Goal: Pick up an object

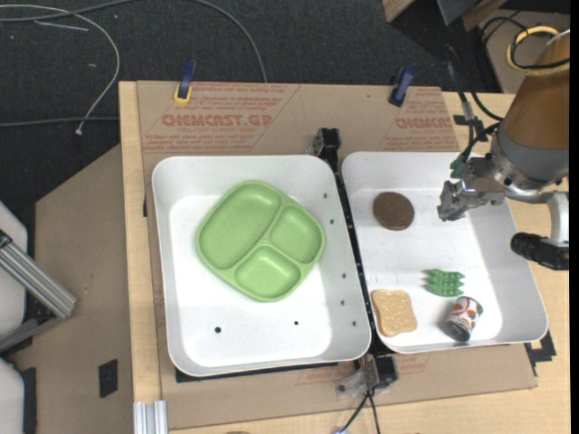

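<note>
The pincer [454,201] hangs over the right bin [507,269], beside a brown disc [393,211]. Its opening cannot be told. Toast [394,312] lies by the bin's front edge.

The green plastic divided plate [261,240] lies in the left white bin [172,188]. In the right white bin [516,287], the brown round patty [393,211] lies at 11 o'clock, the tan bread slice [394,312] at 7 o'clock, the green leafy toy [444,282] and the red-white can [462,317] toward 5 o'clock.

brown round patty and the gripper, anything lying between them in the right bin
Nothing: in the camera view, only bare white floor of the right bin separates the brown round patty from the gripper.
</note>
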{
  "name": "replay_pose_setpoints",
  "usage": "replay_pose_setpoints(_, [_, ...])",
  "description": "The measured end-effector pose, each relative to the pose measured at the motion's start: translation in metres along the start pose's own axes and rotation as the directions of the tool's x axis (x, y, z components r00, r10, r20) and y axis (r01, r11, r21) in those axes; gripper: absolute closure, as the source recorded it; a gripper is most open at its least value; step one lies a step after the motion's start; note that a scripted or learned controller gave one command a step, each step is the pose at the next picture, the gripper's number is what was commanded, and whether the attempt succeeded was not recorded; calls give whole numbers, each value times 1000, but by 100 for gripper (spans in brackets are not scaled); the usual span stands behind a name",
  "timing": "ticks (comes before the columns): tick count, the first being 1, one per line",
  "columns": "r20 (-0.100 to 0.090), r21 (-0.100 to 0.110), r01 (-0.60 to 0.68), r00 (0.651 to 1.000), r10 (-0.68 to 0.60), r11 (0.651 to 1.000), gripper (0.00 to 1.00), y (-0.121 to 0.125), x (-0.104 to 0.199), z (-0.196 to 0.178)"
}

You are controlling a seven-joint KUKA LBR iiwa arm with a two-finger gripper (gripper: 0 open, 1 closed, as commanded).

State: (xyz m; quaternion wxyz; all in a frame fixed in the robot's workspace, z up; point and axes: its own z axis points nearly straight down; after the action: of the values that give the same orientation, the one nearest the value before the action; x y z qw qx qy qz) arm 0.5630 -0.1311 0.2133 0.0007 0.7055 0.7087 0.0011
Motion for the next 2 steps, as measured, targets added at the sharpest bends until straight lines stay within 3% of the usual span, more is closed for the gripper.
replay_pose_setpoints(2, [1,0,0,1000,0,1000,100,33,100,-2])
